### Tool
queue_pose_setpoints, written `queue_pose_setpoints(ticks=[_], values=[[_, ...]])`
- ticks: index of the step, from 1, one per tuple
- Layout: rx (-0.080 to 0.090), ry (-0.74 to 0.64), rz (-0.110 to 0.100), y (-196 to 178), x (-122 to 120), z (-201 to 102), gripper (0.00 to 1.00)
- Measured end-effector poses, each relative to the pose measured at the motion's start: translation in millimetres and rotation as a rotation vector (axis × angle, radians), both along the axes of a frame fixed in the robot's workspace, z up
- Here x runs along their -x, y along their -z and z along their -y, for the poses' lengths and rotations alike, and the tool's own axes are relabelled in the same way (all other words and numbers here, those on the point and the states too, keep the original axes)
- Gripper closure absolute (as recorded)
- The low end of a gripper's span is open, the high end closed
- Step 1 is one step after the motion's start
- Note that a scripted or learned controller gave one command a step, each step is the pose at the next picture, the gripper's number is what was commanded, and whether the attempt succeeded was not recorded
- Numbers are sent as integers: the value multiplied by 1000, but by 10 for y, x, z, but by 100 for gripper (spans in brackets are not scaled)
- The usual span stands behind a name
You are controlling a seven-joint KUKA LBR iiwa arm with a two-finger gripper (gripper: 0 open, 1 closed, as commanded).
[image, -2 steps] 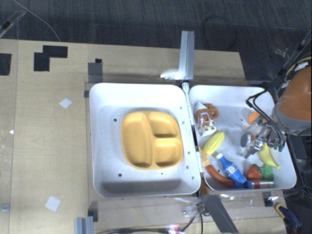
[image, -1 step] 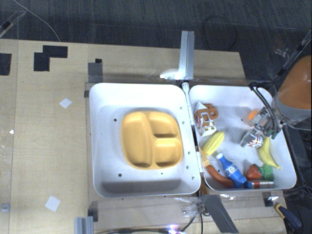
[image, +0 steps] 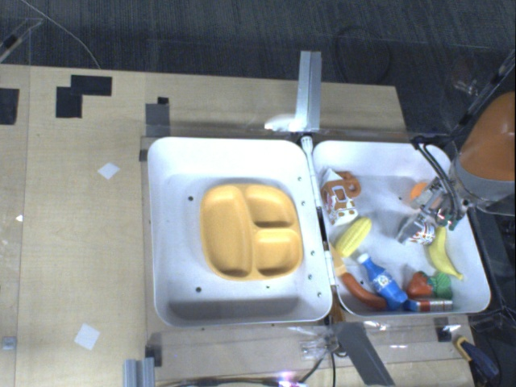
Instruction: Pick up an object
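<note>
My gripper point(image: 416, 229) is low in the right bin point(image: 379, 161), near its right side, hanging from the grey and orange arm point(image: 488, 153). Just to its right lies a yellow banana point(image: 442, 253). An orange piece point(image: 418, 190) sits just behind it. Toward the bin's left wall are a brown pretzel-shaped toy point(image: 342, 185), a patterned white cup point(image: 342, 209) and a yellow corn-like toy point(image: 352, 236). Along the front lie a blue bottle point(image: 381, 281), a red sausage point(image: 360, 289), a red and green strawberry point(image: 424, 284) and a marker point(image: 432, 305).
The left bin point(image: 173, 216) holds a yellow divided plate point(image: 250, 230). A metal post point(image: 310, 87) stands behind the wall between the two bins. Black cables point(image: 435, 156) run from the arm over the right bin's back corner.
</note>
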State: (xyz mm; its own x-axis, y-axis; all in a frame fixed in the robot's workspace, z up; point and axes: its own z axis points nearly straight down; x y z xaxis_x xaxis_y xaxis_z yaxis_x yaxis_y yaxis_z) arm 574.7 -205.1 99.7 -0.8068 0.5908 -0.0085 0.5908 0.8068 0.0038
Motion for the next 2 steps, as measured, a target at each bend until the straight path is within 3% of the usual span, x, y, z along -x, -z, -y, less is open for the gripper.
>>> queue_pose_setpoints(ticks=[1, 2], values=[[-3, 304, 4, 110, 320, 6, 0], [-6, 593, -4, -49, 480, -454, 0]])
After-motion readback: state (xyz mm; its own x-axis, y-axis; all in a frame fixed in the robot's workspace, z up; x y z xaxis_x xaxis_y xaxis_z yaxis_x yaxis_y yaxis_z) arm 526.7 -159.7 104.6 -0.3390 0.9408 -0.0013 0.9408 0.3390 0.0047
